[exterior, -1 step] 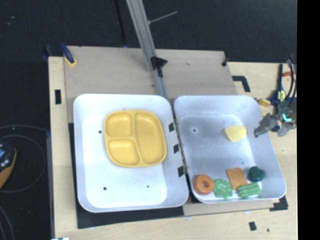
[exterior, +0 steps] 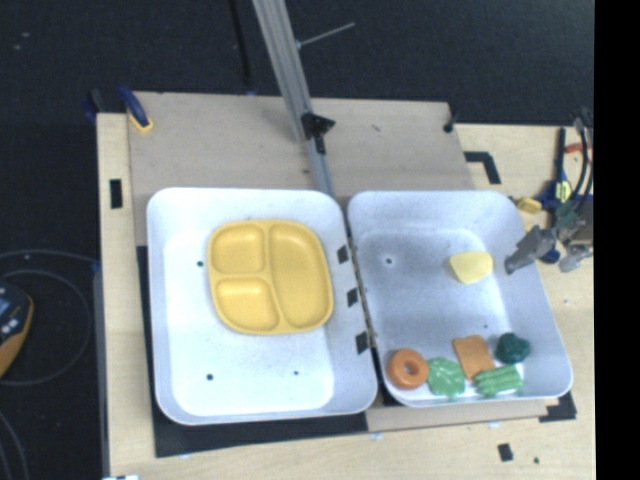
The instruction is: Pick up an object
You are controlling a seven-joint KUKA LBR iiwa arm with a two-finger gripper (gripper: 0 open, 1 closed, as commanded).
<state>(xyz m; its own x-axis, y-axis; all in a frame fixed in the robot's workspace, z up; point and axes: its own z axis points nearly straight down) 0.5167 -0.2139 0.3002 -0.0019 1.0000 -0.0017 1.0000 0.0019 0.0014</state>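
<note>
At the right bin's far edge, the gripper [exterior: 535, 250] hovers beside the pale yellow piece [exterior: 470, 266].
Whether it is open or closed I cannot tell; nothing visibly sits in it, and the wrist is cut off at the frame edge. The yellow piece lies alone mid-bin in the right bin [exterior: 420, 218], near the tool but apart (an easy target). A descent too close to the bin wall could clip the rim, or nudge the piece away. The toys along the near edge crowd together, hard to separate.
</note>
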